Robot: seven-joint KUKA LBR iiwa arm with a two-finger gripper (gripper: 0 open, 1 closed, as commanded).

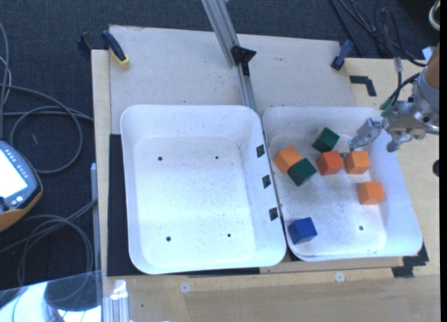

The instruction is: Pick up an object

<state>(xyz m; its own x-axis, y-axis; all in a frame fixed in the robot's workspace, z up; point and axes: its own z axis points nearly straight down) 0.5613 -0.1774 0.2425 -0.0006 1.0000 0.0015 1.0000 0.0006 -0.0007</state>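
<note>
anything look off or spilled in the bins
Nothing stands out. All seven blocks lie inside the right bin, none over a rim: four orange, two green and one blue block apart near the front edge. The gripper hangs above the bin's far right side, fingers apart, holding nothing.

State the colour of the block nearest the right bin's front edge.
Blue: the block shows clearly in the camera view.
</note>
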